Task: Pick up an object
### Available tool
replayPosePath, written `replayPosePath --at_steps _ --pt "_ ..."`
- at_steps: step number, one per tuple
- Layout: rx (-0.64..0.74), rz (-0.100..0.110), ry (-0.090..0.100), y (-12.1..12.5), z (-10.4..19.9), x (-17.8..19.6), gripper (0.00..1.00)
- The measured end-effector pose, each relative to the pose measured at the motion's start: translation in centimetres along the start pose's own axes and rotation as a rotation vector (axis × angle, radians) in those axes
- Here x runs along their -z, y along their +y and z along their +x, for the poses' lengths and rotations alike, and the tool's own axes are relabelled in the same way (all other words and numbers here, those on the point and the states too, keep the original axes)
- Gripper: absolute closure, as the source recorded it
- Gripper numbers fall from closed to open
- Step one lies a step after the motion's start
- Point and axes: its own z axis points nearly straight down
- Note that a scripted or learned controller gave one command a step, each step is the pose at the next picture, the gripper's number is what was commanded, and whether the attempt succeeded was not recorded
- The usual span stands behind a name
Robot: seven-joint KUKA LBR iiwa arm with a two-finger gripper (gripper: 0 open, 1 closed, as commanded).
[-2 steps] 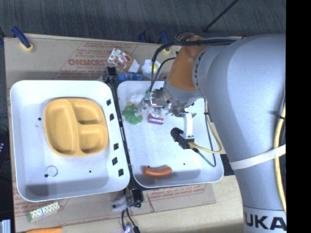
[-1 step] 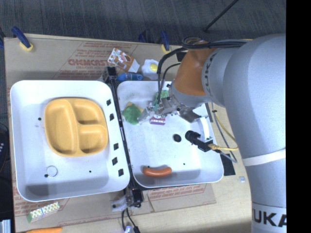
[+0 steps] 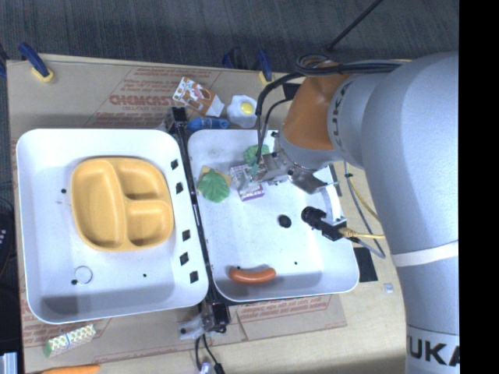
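My gripper [image 3: 254,174] is low over the far left part of the right bin [image 3: 312,279], under the orange-banded wrist. Right below it lies a small purple and white item [image 3: 250,191]. A leafy green toy [image 3: 213,185] sits just to its left, and another green piece [image 3: 253,154] shows just behind it. At the bin's near edge lies a sausage [image 3: 251,273]. A small black disc [image 3: 284,222] rests mid-bin. The arm hides the bin's far right corner.
The left bin [image 3: 39,287] holds a yellow divided plate [image 3: 121,201]. Behind the bins lie a small carton [image 3: 191,93], a fried-egg toy [image 3: 243,109] and a blue item [image 3: 207,123]. A wrapped candy [image 3: 70,339] lies on the bench at the near left.
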Motion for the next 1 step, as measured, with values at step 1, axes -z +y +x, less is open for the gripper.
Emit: replayPosePath --at_steps 1 --pt "0.286 0.01 0.009 -1.47 5.95 8.46 1.0"
